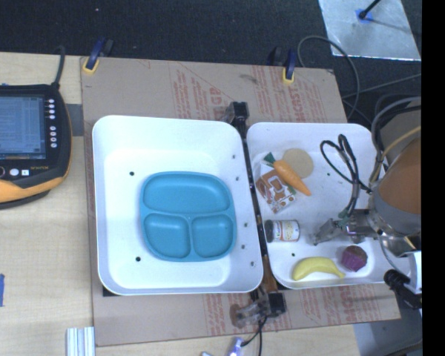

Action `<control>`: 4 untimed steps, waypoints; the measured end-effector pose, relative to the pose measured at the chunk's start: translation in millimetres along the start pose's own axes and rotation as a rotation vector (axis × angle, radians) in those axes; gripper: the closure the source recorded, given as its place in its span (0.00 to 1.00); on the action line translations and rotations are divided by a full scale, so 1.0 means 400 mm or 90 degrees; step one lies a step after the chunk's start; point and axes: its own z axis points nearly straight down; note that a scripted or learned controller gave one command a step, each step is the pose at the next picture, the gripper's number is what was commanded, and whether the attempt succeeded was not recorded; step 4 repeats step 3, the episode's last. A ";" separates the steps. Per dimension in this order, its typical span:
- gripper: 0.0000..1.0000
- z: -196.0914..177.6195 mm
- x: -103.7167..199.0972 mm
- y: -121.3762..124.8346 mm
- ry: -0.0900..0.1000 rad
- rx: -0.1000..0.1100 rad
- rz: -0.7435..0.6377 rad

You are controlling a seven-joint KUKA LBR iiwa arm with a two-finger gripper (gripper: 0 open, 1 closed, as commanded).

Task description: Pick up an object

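Gripper low over right bin, among the objects.

Fingers look parted, nothing seen between them, though blur makes this unsure; small jar lies just left of gripper; banana and purple item near the bin's front edge; carrot on a snack packet beside a tan disc further back; left bin holds blue divided tray; handheld console on bench at far left.

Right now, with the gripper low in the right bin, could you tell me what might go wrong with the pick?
1. The gripper sits between the small bottle, banana and purple object; it may nudge them rather than grasp one.
2. The black cable loops beside the arm and could snag.
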 end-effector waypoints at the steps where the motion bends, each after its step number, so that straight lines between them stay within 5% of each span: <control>1: 0.00 -0.002 -0.018 0.256 0.001 -0.001 -0.001; 2: 0.00 -0.007 0.148 0.308 -0.003 -0.003 0.000; 3: 1.00 -0.033 0.151 0.308 -0.001 -0.003 -0.002; 4: 1.00 -0.033 0.151 0.308 -0.001 -0.003 -0.002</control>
